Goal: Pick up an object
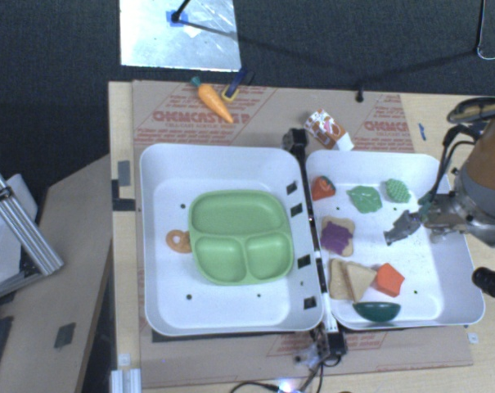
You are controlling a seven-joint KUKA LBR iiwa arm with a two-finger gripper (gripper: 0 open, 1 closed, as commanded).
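The gripper (pixel 398 229) is seen above the right bin (pixel 427 169), reached in from the right on the grey arm (pixel 486 178) with its orange band. Whether it is released or clenched cannot be told from this view, and nothing is seen grasped in it.

Candidate objects are placed as follows relative to the gripper:

- Just up and to the left, a flat green leaf-like piece (pixel 364 197) is seen; directly above, a small textured green piece (pixel 397 191).
- To the left, a purple piece on a slice of toast (pixel 337 237) is found, and farther up-left a red-orange piece (pixel 323 188) near the bin's inner wall.
- Just below, an orange-red block (pixel 389 279) is set beside a tan wedge (pixel 350 280) — both lie apart from the gripper.
- Farther below, a dark green half-round piece (pixel 376 310) rests near the bin's front wall.

Well to the left, the left bin (pixel 161 178) is shown with a green divided tray (pixel 237 236) and a small orange ring (pixel 179 241) beside that tray. Outside the bins, far up-left, a toy carrot (pixel 213 101) lies on the cardboard sheet (pixel 263 109), and a small printed packet (pixel 328 129) rests just beyond the right bin's rear edge.
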